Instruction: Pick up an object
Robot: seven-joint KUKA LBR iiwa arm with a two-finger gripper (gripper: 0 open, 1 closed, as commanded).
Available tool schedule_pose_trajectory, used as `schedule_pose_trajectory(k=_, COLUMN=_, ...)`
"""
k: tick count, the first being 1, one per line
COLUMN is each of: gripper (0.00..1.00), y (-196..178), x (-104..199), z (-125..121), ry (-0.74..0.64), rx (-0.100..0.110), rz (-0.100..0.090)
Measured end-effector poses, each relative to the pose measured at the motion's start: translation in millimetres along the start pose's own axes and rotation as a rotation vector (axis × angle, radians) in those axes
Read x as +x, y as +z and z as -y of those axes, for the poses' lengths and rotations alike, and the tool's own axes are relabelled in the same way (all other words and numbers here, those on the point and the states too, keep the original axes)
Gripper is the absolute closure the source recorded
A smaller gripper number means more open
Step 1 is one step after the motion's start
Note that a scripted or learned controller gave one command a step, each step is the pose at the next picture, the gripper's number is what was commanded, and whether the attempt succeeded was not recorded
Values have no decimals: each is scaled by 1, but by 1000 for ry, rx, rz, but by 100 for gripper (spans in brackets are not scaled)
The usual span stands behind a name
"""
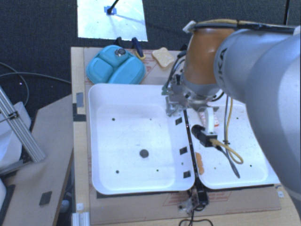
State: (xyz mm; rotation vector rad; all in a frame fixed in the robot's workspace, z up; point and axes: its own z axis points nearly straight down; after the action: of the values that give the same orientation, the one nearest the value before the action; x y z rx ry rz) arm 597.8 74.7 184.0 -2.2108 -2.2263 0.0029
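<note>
A small dark grey round piece (144, 153) lies in the middle of the left bin (108, 140). In the right bin (254, 173) an orange-tan strip (199, 164) rests close to the divider, and a red-and-white item (211, 120) lies partly under the wrist. A thin dark stick (233, 166) sits further right. My gripper (172, 108) hangs low over the far end of the divider between the two bins, at the left bin's right rim. The big grey and orange arm hides much of the right bin's far part.
Behind the bins sit a light blue lidded container (115, 66), a tan sponge-like piece (163, 56) and a blue-handled tool (137, 46). A pale sheet (110, 13) lies on the dark floor beyond. A metal frame (19, 131) stands at the left.
</note>
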Motion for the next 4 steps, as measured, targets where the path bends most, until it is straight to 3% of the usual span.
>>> schedule_pose_trajectory(k=1, gripper=100, y=51, x=64, z=4, ry=-2, rx=-1, rz=0)
schedule_pose_trajectory(k=2, gripper=100, y=99, x=70, z=89, ry=7, rx=-12, rz=1)
schedule_pose_trajectory(k=3, gripper=100, y=-187, x=68, z=69, ry=2, rx=-25, rz=-4)
schedule_pose_trajectory(k=4, gripper=100, y=-269, x=54, z=90, ry=2, rx=-15, rz=-2)
